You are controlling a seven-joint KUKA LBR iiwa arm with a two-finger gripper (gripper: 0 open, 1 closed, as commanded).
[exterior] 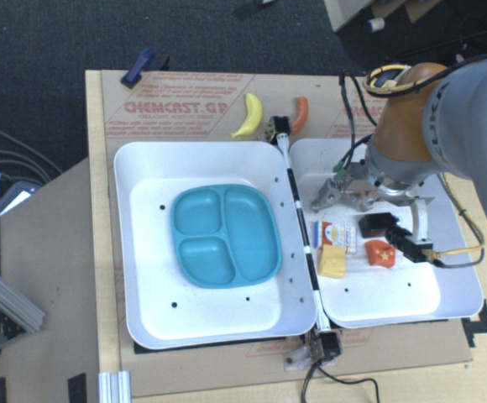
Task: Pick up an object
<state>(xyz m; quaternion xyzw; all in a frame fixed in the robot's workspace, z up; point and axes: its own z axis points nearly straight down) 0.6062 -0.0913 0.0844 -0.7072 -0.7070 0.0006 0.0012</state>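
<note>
My gripper (337, 193) hangs low over the back left part of the right bin (445, 305), under the grey arm with its orange band. Just in front of it lies a small red and white carton (337, 233). A yellow wedge (332, 262) rests against the carton's front end. A red lumpy piece (380, 254) lies a little to the right of both. The wrist hides what is directly beneath the gripper.
The left bin (143, 300) holds a blue divided plate (225, 234). Behind the bins, on the cardboard, lie a yellow banana (248, 116), an orange sausage-shaped toy (299, 114) and a blue object (137, 68). A ridge (302, 242) separates the two bins.
</note>
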